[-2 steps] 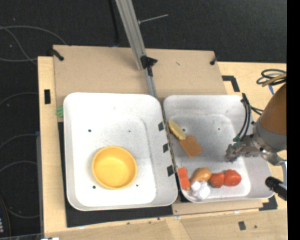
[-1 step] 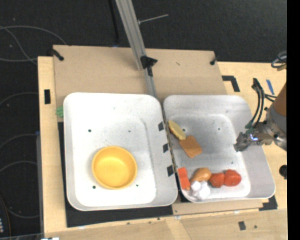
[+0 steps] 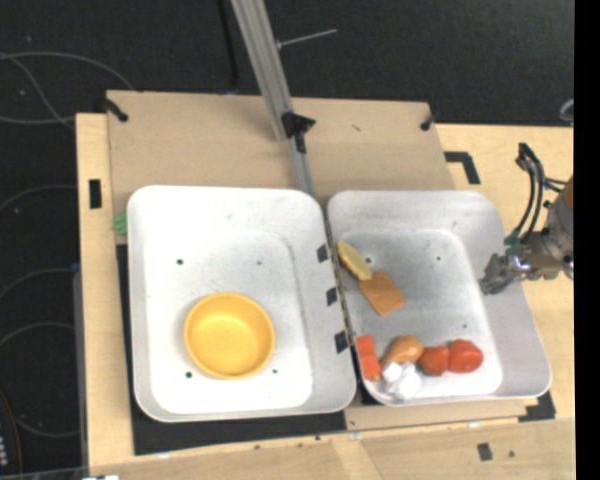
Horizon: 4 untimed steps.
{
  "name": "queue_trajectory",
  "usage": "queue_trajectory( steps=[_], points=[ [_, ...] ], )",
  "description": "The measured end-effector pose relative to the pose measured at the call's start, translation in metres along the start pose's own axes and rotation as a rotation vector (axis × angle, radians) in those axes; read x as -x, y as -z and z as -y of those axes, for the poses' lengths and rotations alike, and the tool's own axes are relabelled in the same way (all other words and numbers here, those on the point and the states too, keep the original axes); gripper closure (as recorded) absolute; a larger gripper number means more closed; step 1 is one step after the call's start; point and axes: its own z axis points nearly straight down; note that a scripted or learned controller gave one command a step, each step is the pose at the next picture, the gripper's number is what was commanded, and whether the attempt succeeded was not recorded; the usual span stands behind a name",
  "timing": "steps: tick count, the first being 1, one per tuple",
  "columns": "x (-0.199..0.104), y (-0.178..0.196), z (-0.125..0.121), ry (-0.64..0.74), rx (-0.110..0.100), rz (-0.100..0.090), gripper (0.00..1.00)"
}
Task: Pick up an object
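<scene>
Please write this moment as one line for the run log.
hand: over right bin's right rim, holding nothing seen | left bin: yellow bowl | right bin: food items, untouched | pick: not yet done

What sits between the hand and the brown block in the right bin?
Nothing visible. The hand hangs over the right bin's right rim, and bare white floor runs from there to the brown block. The yellow piece touches the block's far left side.

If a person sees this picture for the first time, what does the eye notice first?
Probably the yellow bowl, alone in the left bin. Next, the small colourful objects clustered along the near edge of the right bin, above all the red ones. The gripper sits at that bin's right rim.
</scene>
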Motion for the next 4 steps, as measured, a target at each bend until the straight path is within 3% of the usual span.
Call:
queue_trajectory(
  steps=[1, 4],
  points=[
    [-0.048, -0.002, -0.012, -0.001, -0.001, -0.002, 1.0],
    [-0.204, 0.025, -0.014, 0.005, 0.0, -0.004, 1.0]
  ],
)
